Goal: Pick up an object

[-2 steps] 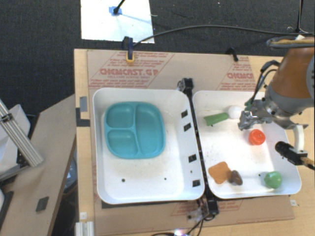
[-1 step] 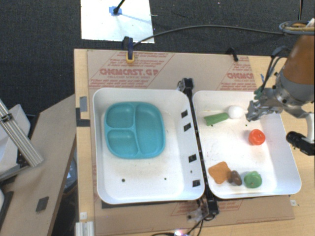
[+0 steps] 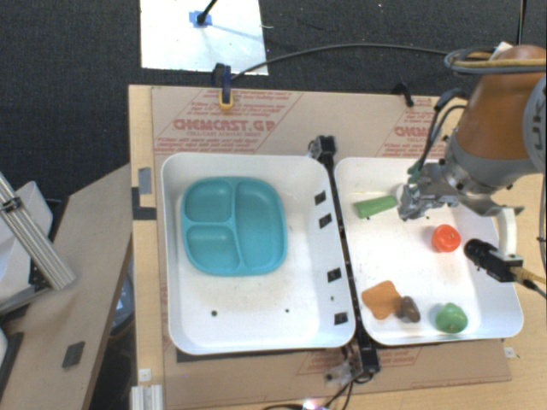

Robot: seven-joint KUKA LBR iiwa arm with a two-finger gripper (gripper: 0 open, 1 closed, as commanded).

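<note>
In the right bin [image 3: 376, 254] lie a flat green piece [image 3: 373, 205], a red-orange round object [image 3: 445, 238], an orange chunk [image 3: 381, 298], a small brown object [image 3: 408, 310] and a green round object [image 3: 450, 318]. My gripper [image 3: 413, 205] hangs low over the bin's upper part, just right of the flat green piece and up-left of the red-orange object. Nothing shows between its fingers.
The left bin [image 3: 299, 310] bears a teal divided plate [image 3: 233, 226]. A black divider with clips [image 3: 335, 237] runs between the bins. A black fitting [image 3: 489, 259] sits at the right bin's right rim. Cables cross the cardboard behind.
</note>
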